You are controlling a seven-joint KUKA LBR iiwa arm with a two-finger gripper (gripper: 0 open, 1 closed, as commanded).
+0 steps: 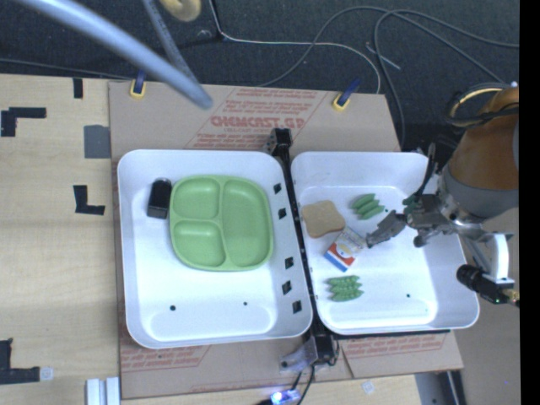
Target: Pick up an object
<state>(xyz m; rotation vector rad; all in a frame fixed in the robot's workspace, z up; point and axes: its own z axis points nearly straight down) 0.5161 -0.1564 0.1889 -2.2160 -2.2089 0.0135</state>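
Grey metal gripper (396, 226) low over the right bin (439, 310), fingers spread apart with nothing between them.

Just beside its dark fingertips lies a small white carton with red and blue print (344, 251), boxy and tilted; a flat tan slice of toast (322, 218) touches it above. One knobbly green pea pod (365, 205) lies near the toast, another (344, 288) below the carton. In the smooth white left bin (202, 327) rest a matte green divided plate (222, 224) and a black block (159, 198).
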